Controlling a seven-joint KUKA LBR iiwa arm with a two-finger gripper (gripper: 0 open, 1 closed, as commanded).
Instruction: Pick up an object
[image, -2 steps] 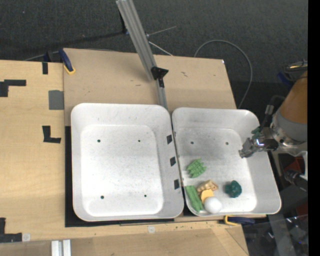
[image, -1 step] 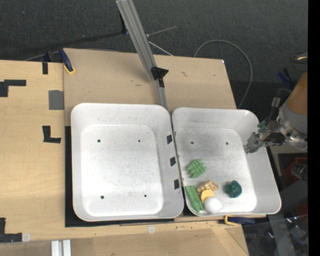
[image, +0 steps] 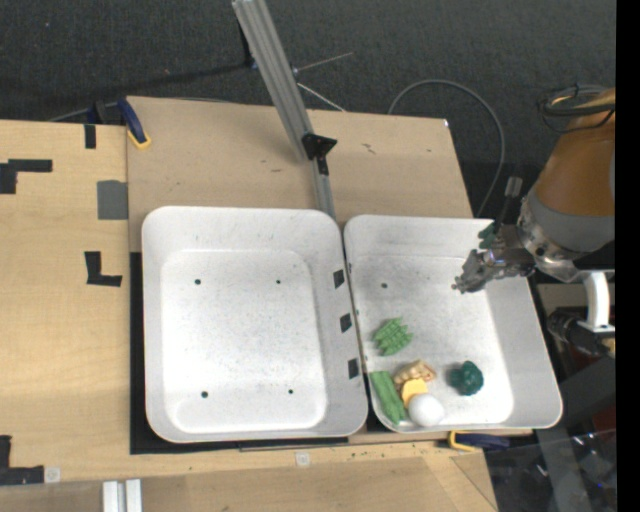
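Observation:
The right bin (image: 420, 240) holds several small objects near its front. A ridged green piece (image: 393, 335) lies mid-bin. A dark green rounded object (image: 465, 378) sits toward the front right. At the front edge lie a long green piece (image: 387, 396), a tan and yellow object (image: 412, 377) and a white ball (image: 426, 409). My gripper (image: 473, 279) hangs over the right side of this bin, behind and to the right of the objects, with nothing visible between its fingers.
The left bin (image: 240, 320) stands beside the right one, joined by dark clips (image: 345, 322). A grey metal pole (image: 285, 85) slants down to the bins' back edge. A cable (image: 440, 95) loops behind the right bin.

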